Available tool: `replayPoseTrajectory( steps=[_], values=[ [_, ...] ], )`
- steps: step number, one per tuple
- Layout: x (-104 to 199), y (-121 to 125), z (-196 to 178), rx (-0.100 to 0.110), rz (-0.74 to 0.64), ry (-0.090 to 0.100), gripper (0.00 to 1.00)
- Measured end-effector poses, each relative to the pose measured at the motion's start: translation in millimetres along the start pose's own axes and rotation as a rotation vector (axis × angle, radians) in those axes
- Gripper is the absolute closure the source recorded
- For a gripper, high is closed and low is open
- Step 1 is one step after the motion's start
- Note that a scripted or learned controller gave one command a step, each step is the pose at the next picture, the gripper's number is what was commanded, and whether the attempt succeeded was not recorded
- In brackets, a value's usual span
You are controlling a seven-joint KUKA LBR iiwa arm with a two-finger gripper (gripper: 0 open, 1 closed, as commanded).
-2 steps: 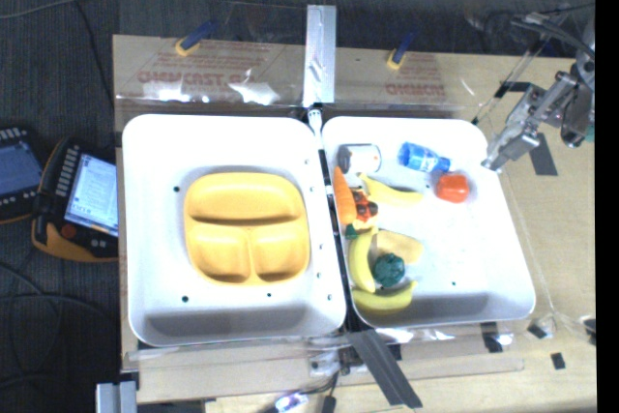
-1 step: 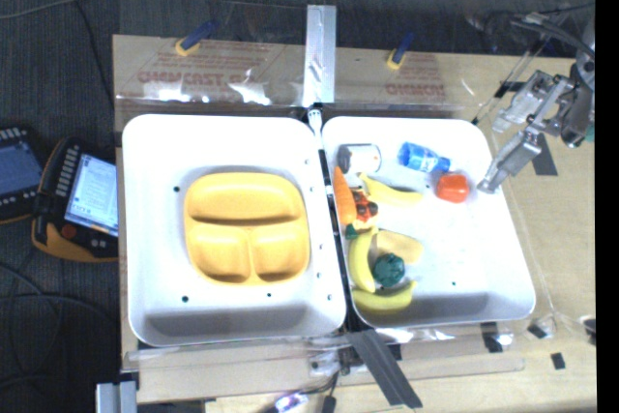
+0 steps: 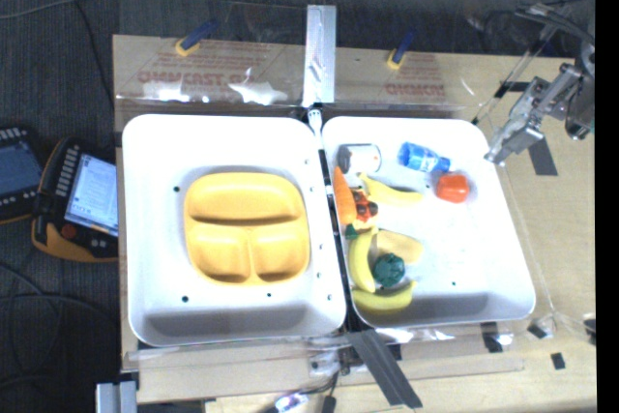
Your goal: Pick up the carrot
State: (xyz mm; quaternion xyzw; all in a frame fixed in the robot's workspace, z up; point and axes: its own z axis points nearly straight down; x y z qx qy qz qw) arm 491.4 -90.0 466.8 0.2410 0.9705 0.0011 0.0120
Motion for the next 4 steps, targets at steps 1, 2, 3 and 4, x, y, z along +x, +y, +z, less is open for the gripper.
replayPoseTrajectory(
  steps=[1, 2, 3, 4],
  values=[
    [0, 0, 0, 0.0, 0.0, 0.0, 0.0],
    [-1, 2, -10, -0.002, -0.002, -0.005, 1.0],
    [12, -5, 246, 0.006, -0.239, 0.024, 1.0],
    [13, -5, 275, 0.0, -0.666, 0.025, 1.0]
  ],
)
